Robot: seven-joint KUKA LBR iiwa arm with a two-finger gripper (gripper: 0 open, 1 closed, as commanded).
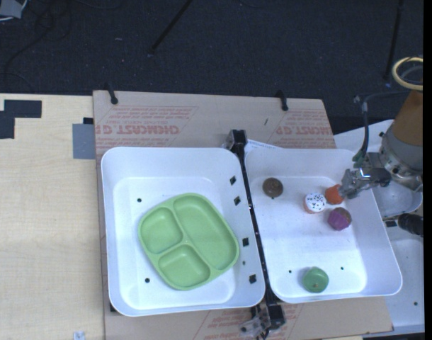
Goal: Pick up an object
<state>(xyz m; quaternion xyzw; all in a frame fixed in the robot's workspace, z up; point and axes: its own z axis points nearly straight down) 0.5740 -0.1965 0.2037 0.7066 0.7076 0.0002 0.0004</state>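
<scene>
Your end effector (352,183) sits low at the far right rim of the right bin (375,271), a metallic head under the grey wrist with its orange band. You cannot tell from this angle how it is set; it is too small and cluttered to read.

Touching or just beside its tip lies a small orange object (333,195), rounded and smooth. Just left of that sits a white die (315,202) with dark pips. Just below the tip rests a purple ball (339,219), matte. Further left is a brown round object (273,187) with a dull surface. Well below, near the bin's near edge, is a green round object (316,280).

Far to the left, in the left bin (120,289), lies a glossy light-green plastic plate (188,241), divided into three compartments.
</scene>
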